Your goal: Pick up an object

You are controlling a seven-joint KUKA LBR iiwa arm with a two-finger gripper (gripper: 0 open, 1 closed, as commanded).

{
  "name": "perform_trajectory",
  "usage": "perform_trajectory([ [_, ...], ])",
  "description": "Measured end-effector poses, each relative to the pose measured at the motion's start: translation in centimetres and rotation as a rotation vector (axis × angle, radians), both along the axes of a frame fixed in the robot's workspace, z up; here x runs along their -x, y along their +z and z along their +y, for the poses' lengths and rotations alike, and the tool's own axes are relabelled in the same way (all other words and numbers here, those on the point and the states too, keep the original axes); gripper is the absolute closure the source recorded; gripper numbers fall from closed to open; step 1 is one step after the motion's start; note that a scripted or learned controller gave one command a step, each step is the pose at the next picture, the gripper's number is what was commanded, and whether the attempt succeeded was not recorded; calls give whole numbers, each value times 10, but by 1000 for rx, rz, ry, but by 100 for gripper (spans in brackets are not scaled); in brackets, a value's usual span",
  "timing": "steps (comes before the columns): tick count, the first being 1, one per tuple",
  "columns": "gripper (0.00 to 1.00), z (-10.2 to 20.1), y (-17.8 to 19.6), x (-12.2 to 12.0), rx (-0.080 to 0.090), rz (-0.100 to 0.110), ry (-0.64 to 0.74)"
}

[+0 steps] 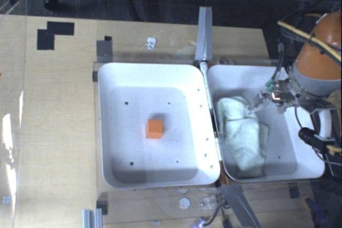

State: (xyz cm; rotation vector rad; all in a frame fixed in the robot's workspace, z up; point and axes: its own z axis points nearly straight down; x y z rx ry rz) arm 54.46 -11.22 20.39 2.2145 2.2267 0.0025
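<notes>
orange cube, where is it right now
The orange cube sits near the middle of the left bin, alone on its floor, apart from the white cloth in the right bin.

The arm (320, 61) is grey with a rounded orange band. Black and yellow cables run along it. Behind the fingers sits small metal hardware.

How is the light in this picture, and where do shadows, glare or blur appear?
Camera view: even, soft light from above; the orange cube casts only a faint shadow on the left bin; a darker shade lies along that bin's near wall; the white cloth is nearly washed out against the right bin; the claw looks slightly blurred.
</notes>
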Motion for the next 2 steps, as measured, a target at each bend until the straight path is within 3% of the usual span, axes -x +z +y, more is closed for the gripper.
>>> perform_trajectory([
  [1,0,-61,19,-51,2,-3,22],
  [2,0,-60,-116,-103,3,-7,81],
])
